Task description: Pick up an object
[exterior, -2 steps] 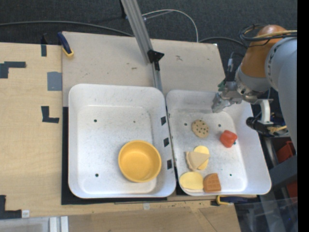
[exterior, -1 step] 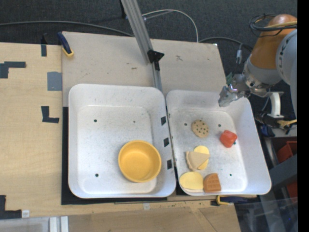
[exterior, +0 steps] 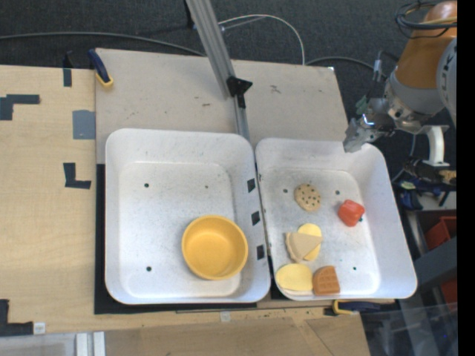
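The right bin [exterior: 371, 162] holds a round cookie [exterior: 307, 196], a small red piece [exterior: 351, 212], a pale yellow and tan wedge-shaped piece [exterior: 305, 242], a flat yellow disc [exterior: 295, 277] and a brown waffle-like square [exterior: 326, 279]. In the left bin [exterior: 126, 154] sits a yellow bowl [exterior: 214, 246], upright, near the front right corner. My gripper [exterior: 357, 136] hangs over the far right corner of the right bin, well apart from all the pieces. Nothing shows between its fingers.
A slanted metal pole [exterior: 215, 39] rises from the bench behind the bins, ending at a black clamp [exterior: 239, 86]. Cables run over the dark floor behind. A blue and yellow clamp [exterior: 100, 67] sits at the board's far left corner.
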Motion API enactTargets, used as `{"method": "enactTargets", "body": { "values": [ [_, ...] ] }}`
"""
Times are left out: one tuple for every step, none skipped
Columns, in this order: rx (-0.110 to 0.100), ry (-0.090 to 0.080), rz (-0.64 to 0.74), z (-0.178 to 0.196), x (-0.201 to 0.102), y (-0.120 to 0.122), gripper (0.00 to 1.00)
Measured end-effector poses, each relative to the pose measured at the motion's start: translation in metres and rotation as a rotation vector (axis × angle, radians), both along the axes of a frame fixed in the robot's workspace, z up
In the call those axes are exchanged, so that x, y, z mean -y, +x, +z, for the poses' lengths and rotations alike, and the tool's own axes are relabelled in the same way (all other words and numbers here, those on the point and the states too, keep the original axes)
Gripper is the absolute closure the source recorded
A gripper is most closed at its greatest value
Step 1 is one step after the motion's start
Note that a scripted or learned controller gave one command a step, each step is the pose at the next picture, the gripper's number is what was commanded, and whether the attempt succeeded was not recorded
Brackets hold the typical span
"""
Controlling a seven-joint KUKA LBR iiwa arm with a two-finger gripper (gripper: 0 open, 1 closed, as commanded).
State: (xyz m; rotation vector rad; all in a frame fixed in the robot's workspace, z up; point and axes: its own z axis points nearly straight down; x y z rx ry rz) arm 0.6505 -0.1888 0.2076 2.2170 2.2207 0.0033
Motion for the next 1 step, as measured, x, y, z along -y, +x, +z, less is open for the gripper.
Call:
{"method": "enactTargets", "body": {
  "values": [
    [0.001, 0.0, 0.0, 0.0492, -0.0002, 0.0012, 1.0]
  ]
}}
